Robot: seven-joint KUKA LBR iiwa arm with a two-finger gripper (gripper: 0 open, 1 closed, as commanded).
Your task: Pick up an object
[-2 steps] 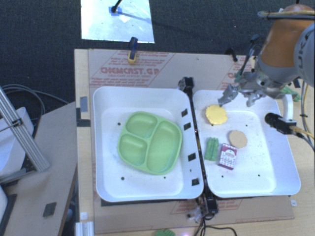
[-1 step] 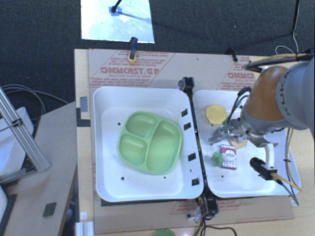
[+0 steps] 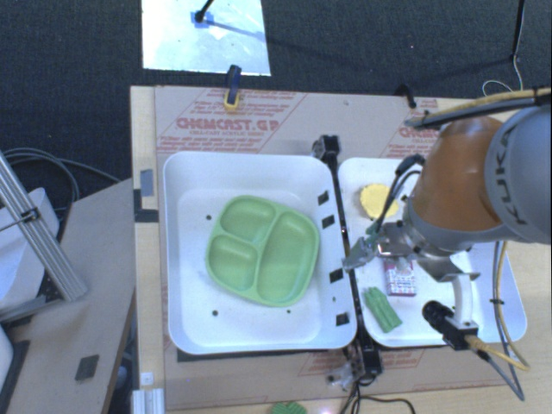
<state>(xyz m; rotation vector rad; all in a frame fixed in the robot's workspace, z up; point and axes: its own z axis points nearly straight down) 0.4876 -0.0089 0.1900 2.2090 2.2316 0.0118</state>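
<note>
Camera view — green tray (image 3: 263, 250) left bin (image 3: 185, 188), arm (image 3: 470, 179) over right.

Protective sheet (image 3: 259, 110), behind the left bin (image 3: 185, 231): "CHEMCAST. GP" in red, repeated in smaller print, unreadable.
Arm (image 3: 504, 175): "KUKA", partly seen.
Small packet (image 3: 401, 279), right bin: print too small to read.

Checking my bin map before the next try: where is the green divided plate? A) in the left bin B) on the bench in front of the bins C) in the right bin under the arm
A: the green divided plate lies flat in the left bin, apart from the arm over the right bin.
</note>
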